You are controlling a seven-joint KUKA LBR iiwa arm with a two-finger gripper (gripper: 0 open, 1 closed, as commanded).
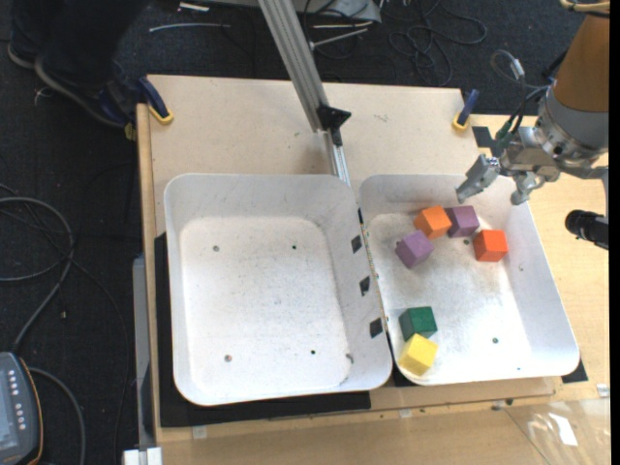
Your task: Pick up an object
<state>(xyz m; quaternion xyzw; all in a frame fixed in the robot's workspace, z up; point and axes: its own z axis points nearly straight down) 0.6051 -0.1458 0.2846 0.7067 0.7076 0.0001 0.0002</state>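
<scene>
Right now my claw (498, 180) hangs with fingers apart over the right bin's (547, 289) far edge; the purple block (465, 220) lies just below-left, nearest.

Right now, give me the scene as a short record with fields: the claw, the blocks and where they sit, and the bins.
claw: open, above the far edge of the right bin, holding nothing
right bin: six blocks
far cluster: orange block, purple block, second purple block, red-orange block
near pair: green block touching yellow block
left bin: white, beside the right bin
</scene>
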